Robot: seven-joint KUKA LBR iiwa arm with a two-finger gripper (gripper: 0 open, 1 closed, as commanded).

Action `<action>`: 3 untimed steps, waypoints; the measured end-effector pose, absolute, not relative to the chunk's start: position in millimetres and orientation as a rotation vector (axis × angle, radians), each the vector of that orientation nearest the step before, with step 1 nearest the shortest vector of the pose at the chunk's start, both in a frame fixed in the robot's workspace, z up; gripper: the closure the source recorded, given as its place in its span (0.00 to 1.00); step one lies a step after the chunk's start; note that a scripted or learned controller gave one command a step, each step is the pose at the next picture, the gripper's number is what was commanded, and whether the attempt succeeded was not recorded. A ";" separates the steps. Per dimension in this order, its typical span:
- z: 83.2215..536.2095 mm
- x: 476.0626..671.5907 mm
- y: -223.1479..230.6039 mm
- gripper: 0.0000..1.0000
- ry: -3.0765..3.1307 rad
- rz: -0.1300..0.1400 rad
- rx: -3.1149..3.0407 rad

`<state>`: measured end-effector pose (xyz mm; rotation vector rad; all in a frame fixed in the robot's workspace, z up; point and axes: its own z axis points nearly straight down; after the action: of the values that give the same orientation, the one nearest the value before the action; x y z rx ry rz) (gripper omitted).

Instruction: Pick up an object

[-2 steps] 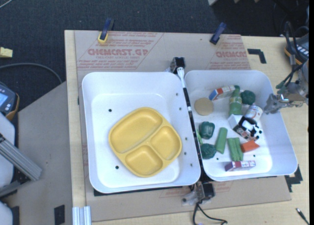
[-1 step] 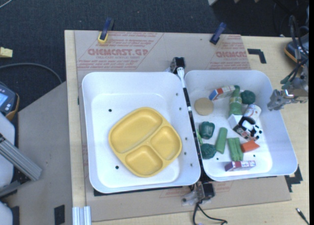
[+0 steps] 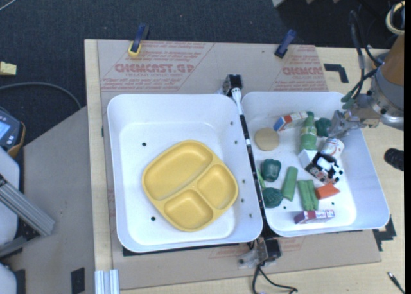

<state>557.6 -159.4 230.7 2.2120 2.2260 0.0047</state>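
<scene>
a brown cardboard-covered worktop [image 3: 192, 61] printed with red lettering sits on dark carpet, held by blue clamps at the back edge. two shallow white plastic bins lie side by side. the left bin [image 3: 122, 158] holds a smooth yellow three-compartment plastic tray [image 3: 189, 185]. the right bin [image 3: 366, 203] is crowded: a round tan disc [image 3: 266, 138], a green plastic bottle [image 3: 309, 133], a dark green pepper-like toy [image 3: 270, 170], green stick shapes [image 3: 307, 194], a black-and-white cow-patterned toy [image 3: 329, 170], an orange piece [image 3: 327, 191], a red-and-white flat packet [image 3: 314, 216]. the hand [image 3: 338, 126] hangs over the bin's far right corner, beside the bottle; whether it is clenched or released, i cannot tell.
</scene>
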 end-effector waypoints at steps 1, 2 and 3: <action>238.8 576.8 -112.6 1.00 2.225 0.005 2.213; 225.9 596.3 -60.6 1.00 2.227 0.004 2.213; 221.1 613.6 -17.3 1.00 2.226 0.005 2.214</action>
<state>613.6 -17.3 221.1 2.2136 2.2261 0.0047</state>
